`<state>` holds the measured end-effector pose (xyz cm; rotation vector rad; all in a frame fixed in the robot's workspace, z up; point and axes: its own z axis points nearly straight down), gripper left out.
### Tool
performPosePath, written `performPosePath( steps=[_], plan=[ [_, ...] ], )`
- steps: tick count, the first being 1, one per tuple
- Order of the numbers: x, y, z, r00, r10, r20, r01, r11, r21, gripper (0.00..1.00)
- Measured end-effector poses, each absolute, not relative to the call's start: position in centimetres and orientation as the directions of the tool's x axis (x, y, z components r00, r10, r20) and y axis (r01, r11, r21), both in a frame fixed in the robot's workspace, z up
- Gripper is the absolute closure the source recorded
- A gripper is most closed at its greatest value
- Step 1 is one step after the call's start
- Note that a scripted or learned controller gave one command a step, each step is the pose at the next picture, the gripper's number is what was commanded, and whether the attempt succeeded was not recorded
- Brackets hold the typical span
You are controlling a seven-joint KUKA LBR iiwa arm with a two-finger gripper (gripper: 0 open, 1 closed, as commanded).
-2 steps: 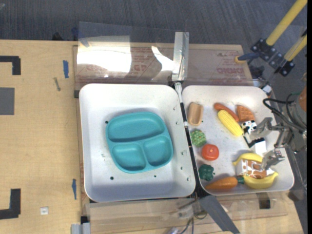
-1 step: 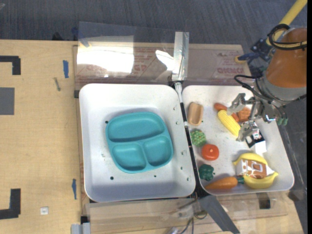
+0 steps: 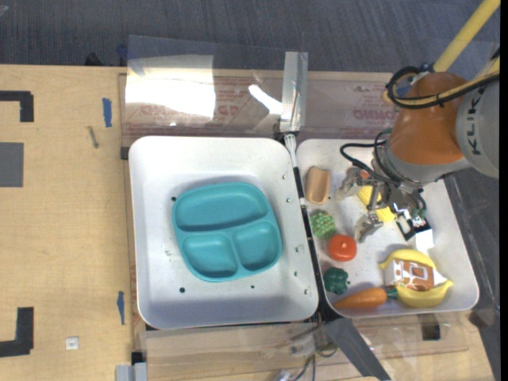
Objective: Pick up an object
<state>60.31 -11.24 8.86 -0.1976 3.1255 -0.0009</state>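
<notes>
One tomato (image 3: 343, 248) lies just beside the pincer (image 3: 367, 209).

1. This is a robotics lab or test cell, not a home or kitchen.
2. The landmark is a plywood bench (image 3: 55, 213) bearing black tape marks; left of the left bin (image 3: 151, 292) lie those marks and blue tape bits.
3. Behind that bin stands a clear plastic screen (image 3: 198, 94).
4. Right of it, an industrial arm (image 3: 444, 125) hangs over toy food.
5. Grey carpet (image 3: 238, 6) lies beyond.
</notes>
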Motion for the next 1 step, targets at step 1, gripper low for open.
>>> performPosePath(
  steps=[1],
  plan=[
    [60.52,-11.16,10.09,-0.992,-0.128,-0.017,-0.127,0.992,-0.003,1.0]
  ],
)
